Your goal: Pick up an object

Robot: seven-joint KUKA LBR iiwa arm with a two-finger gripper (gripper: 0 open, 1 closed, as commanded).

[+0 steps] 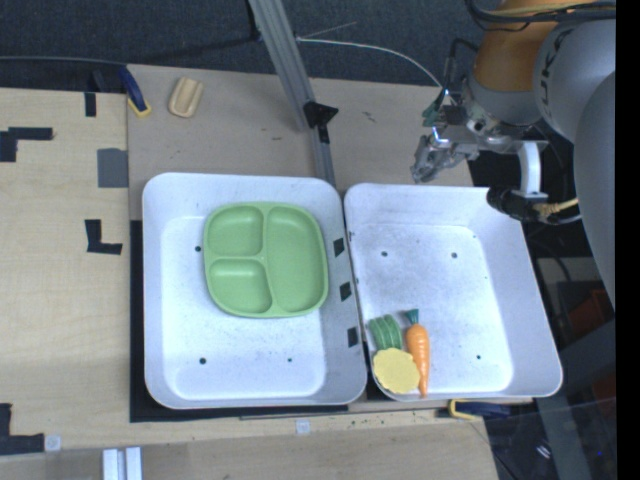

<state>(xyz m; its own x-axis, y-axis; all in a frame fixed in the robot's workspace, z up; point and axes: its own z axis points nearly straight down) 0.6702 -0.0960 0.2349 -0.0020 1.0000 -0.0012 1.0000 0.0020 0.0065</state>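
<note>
- My gripper [432,163] hangs over the far rim of the right bin [520,278], at about one o'clock in the view; nothing is between its fingers, and I cannot tell how they stand.
- The carrot [419,353], yellow disc [396,371] and green piece [385,332] cluster at the right bin's near-left corner, roughly five o'clock.
- A green divided plate [266,259] lies in the left bin [170,368].

Right bin [450,268] floor mostly open — toys [402,353] crowd its near-left corner, seemingly touching.
</note>
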